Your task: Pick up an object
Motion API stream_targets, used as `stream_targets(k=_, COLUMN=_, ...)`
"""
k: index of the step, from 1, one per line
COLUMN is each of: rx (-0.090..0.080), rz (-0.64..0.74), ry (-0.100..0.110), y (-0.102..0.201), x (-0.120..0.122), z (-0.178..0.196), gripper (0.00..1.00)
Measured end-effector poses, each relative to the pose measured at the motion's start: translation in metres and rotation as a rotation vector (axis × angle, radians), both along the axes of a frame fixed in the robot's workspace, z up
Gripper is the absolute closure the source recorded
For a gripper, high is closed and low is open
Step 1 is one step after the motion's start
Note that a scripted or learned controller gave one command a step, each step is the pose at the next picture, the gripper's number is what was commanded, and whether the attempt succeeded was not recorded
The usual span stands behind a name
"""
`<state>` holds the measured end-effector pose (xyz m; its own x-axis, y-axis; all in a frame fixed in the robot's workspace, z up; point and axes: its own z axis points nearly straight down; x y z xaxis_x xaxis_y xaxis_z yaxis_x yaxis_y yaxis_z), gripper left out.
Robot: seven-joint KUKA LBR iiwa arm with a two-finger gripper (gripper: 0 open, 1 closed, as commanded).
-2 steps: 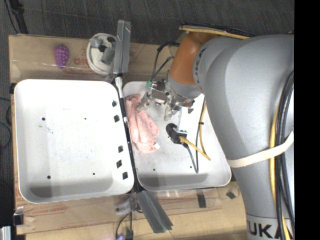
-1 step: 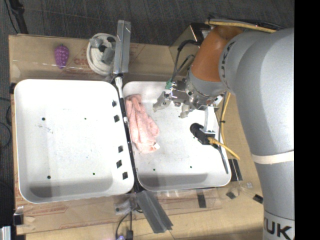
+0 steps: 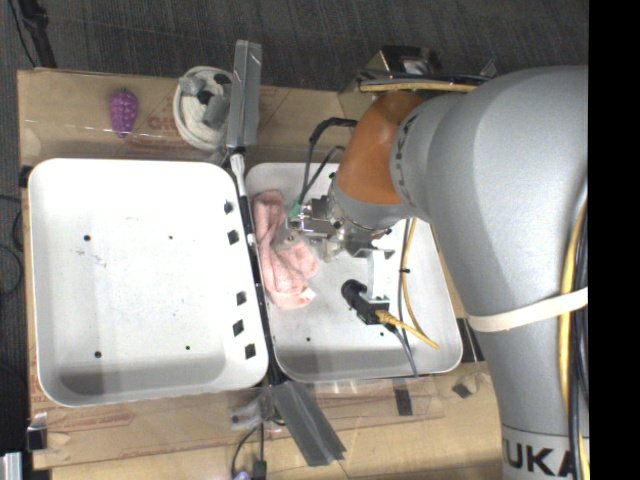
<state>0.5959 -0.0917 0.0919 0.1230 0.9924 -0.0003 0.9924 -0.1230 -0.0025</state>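
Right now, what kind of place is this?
Probably a robotics lab grasping bench: a grey industrial arm with an orange band reaches over a shallow white plastic bin holding a crumpled pink cloth, beside a second white bin.

Brown flat bench top [image 3: 70,118]. On it: shallow white left bin [image 3: 130,165] and right bin [image 3: 330,346], side by side. Above the left bin in view: small purple knobbly lump [image 3: 123,111], white coiled ring [image 3: 190,118].

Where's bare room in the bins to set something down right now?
The left bin has a wholly bare floor. In the right bin, a free strip runs along its near wall, below the pink cloth. Crowded: that bin's left side, where the cloth lies by the wall with the gripper over it; the arm covers its right.
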Motion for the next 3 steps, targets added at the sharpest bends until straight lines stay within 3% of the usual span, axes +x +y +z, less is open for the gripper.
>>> stream_targets(k=1, rx=0.001, rz=0.01, ry=0.0, y=0.032, x=-0.003, z=0.1, gripper=0.0)
stream_targets(k=2, rx=0.001, rz=0.133, ry=-0.001, y=-0.015, x=-0.001, z=0.0, gripper=0.0)
stream_targets(k=3, rx=0.001, rz=0.103, ry=-0.001, y=-0.028, x=-0.042, z=0.001, gripper=0.0)
